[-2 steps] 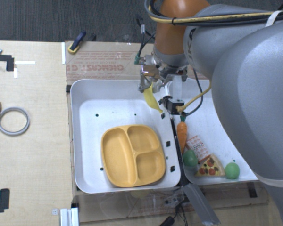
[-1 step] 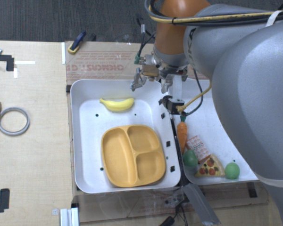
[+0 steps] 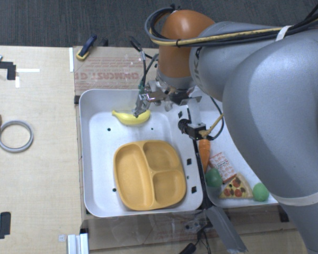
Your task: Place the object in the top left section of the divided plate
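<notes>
A yellow banana (image 3: 130, 118) lies on the floor of the left white bin (image 3: 95, 157), near the bin's far wall. The gripper (image 3: 140, 108) hangs at the banana's right end, touching it or just above it; the wrist hides the contact. A yellow divided plate (image 3: 128, 179) with three sections sits in the same bin, just in front of the banana, and its sections hold nothing. The grey arm with its orange band (image 3: 181, 36) reaches in from the right and covers most of the right bin.
In the right bin lie an orange carrot (image 3: 204, 151), a green piece (image 3: 212, 178), a toy pizza slice (image 3: 236, 188) and a green ball (image 3: 261, 192). A roll of tape (image 3: 13, 136) rests on the bench at the left. A blue clip (image 3: 86, 47) lies behind the bins.
</notes>
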Controlling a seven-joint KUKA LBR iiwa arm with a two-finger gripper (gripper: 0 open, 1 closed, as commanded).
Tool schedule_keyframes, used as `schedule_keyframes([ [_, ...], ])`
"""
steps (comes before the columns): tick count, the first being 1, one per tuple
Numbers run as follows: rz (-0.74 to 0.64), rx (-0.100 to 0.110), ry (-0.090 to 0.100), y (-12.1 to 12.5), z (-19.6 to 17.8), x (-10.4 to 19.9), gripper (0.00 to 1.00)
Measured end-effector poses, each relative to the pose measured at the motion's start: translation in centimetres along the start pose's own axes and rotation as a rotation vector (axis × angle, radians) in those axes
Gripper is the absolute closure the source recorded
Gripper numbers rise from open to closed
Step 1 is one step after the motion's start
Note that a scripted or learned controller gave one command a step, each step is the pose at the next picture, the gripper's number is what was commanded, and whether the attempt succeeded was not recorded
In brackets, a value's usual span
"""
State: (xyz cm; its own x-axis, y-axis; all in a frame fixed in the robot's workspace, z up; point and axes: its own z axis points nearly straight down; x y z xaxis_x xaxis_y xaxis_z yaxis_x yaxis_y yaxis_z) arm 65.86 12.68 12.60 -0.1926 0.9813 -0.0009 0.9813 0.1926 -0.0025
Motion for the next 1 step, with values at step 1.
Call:
schedule_keyframes([
  [1,-0.220,-0.003,-0.001,0.85,-4.32,3.99,0.00],
])
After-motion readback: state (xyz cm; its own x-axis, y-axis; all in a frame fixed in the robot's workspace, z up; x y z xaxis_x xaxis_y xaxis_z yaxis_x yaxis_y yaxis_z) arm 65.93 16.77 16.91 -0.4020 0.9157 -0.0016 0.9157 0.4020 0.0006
